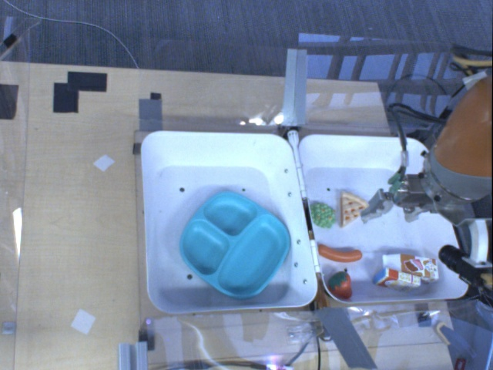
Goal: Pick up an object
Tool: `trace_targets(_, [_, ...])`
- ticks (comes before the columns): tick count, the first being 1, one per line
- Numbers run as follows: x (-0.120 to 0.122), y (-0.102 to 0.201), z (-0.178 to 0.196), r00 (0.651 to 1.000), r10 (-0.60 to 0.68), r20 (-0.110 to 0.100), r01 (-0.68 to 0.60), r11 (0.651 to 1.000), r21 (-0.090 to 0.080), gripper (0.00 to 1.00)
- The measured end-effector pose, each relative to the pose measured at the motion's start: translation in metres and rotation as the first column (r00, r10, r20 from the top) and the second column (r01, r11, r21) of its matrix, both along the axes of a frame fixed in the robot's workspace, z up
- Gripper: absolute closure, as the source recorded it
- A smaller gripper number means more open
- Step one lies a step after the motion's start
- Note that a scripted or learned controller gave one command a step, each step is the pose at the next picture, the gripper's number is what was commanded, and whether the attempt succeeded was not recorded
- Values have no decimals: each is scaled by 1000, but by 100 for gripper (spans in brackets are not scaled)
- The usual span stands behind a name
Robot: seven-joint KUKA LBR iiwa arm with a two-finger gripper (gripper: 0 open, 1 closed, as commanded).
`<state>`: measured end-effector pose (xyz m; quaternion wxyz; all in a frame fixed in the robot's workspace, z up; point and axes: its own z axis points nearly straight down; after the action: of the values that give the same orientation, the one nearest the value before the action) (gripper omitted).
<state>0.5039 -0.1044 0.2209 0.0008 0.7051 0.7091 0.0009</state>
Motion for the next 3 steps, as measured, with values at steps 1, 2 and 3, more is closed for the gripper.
trace_targets(1, [59, 3, -97, 966, -259, -2, 259, 966, 0, 0])
trace_targets(2, [83, 0, -132, 972, -236, 8, 236, 972, 1, 0])
trace_targets(3, [85, 1, -121, 972, -235, 12, 235, 972, 1, 100])
